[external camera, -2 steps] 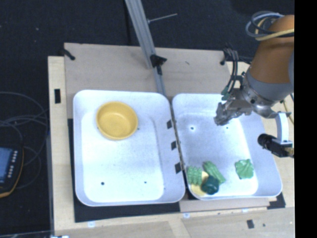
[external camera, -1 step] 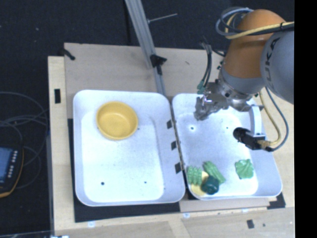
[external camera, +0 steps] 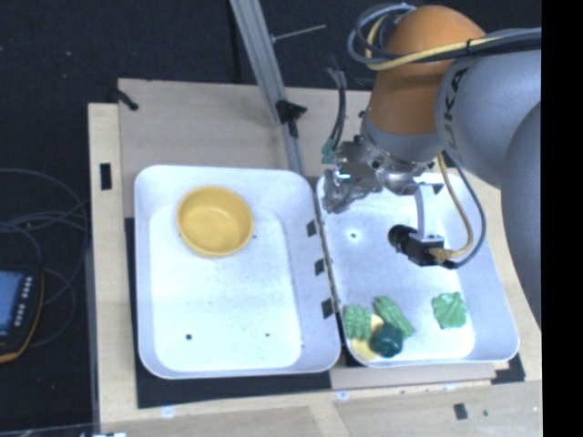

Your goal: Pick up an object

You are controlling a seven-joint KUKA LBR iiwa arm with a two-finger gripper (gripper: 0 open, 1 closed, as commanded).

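Green toys cluster at the near edge of the right bin (external camera: 487,280): one bumpy green piece (external camera: 357,320) by the divider, a second green piece (external camera: 393,311) just beside it, a dark teal round piece (external camera: 387,342) touching both from the near side, and a bit of yellow (external camera: 363,347) showing under them. Another green piece (external camera: 449,309) lies apart to their right, near the bin's right wall. In the left bin (external camera: 228,335) a yellow bowl (external camera: 215,220) sits upright toward the far left corner, well apart from everything else. The arm (external camera: 474,107) reaches in from the right, its orange band above the wrist, and the gripper (external camera: 339,189) hangs over the far left corner of the right bin, close to the divider and well away from the green cluster. Whether the gripper is spread or pressed together I cannot tell, as it is small and blurred. A grey metal rail (external camera: 260,57) slants across the far side of the bench (external camera: 219,116).
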